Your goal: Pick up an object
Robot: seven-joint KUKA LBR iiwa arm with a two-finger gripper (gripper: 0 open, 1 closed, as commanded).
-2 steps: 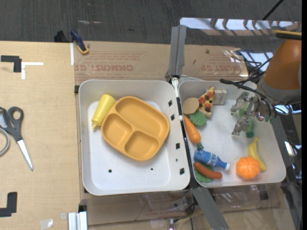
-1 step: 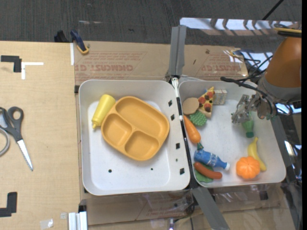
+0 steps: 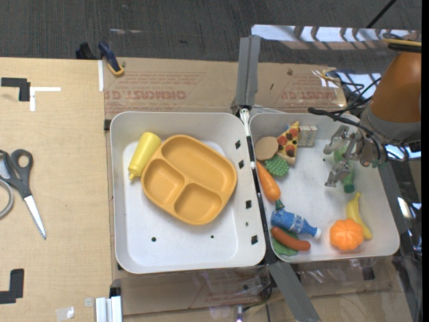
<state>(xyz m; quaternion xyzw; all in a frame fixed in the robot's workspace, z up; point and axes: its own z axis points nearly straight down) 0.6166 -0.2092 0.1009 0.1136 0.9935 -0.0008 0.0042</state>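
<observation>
Scissors (image 3: 20, 183) seen on bench (image 3: 60, 247), far left. Left bin (image 3: 134, 247): yellow bottle (image 3: 143, 154) laid beside yellow divided plate (image 3: 189, 178), touching its left edge. Right bin (image 3: 315, 180): cookie (image 3: 266, 147), pizza slice (image 3: 289, 141), carrot (image 3: 269, 183) grouped at left side; blue bottle (image 3: 295, 223) and sausage (image 3: 290, 239) near front; orange (image 3: 346, 235) and banana (image 3: 356, 213) at front right. Gripper (image 3: 340, 173) positioned over right bin, behind banana; small green item (image 3: 348, 187) seen at tips. State of fingers cannot be told.
</observation>
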